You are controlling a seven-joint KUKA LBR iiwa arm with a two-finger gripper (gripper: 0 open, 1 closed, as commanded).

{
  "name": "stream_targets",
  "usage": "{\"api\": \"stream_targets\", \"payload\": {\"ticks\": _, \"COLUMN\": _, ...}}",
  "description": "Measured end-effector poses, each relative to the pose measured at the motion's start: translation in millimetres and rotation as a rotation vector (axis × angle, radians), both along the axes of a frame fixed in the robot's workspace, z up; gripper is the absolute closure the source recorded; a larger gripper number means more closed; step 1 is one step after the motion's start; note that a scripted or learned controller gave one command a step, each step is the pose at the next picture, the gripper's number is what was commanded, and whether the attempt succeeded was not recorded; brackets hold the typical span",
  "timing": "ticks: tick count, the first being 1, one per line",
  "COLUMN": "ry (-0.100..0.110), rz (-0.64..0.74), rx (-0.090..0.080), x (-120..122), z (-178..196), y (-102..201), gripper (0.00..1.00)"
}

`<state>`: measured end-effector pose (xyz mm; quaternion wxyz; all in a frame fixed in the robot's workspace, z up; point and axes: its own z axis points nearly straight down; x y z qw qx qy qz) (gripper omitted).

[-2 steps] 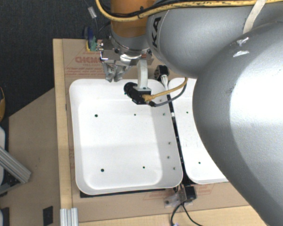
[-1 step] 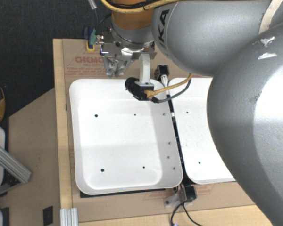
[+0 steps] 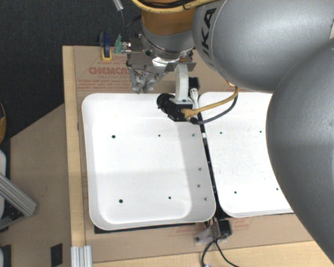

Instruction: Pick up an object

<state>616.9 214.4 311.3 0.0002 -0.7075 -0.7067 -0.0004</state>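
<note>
While the gripper [image 3: 142,82] hangs above the left bin [image 3: 100,149], its opening unreadable, no object offers itself for handling judgement.

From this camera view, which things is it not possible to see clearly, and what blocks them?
- Gripper: small and blurred under the orange band; open or shut, and whether it holds anything, is unclear.
- Right bin: its right part is covered by the grey arm.
- Left bin: the far rim is partly hidden behind the wrist and the black part.
- Red print on the board: cut short by the gripper.
</note>
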Motion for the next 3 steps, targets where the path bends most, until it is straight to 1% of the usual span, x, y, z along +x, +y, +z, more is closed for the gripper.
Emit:
{"api": "stream_targets", "payload": {"ticks": 1, "ry": -0.001, "rz": 0.002, "rx": -0.001, "x": 43.9, "z": -64.6, "y": 10.4, "gripper": 1.0}}
{"api": "stream_targets", "payload": {"ticks": 2, "ry": -0.005, "rz": 0.0, "rx": 0.0, "x": 35.0, "z": -33.0, "y": 3.2, "gripper": 1.0}}
{"api": "stream_targets", "payload": {"ticks": 3, "ry": -0.009, "rz": -0.003, "rx": -0.001, "x": 47.6, "z": 21.5, "y": -41.9, "gripper": 1.0}}
